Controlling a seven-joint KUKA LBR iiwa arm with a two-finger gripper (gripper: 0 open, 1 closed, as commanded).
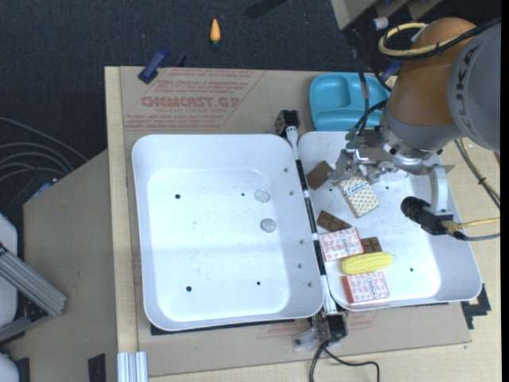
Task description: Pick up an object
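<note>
My gripper [357, 168] hangs over the far part of the right bin [449, 273], below the arm's orange band. A small checkered packet [360, 198] lies tilted just under it, touching or nearly touching the gripper. Around it are a brown piece [318, 175] by the bin's left wall and another brown piece [334, 221]. Nearer the front lie a red-and-white packet [340, 245], a yellow corn-like object [367, 263] and a second red-and-white packet [367, 287].
The left bin [159, 213] holds two small round clear discs [262, 196] [268, 226]. A blue dish [340, 102] stands behind the right bin. A black cable connector [420, 213] hangs beside the arm. A blue clip [153, 64] lies at the board's far edge.
</note>
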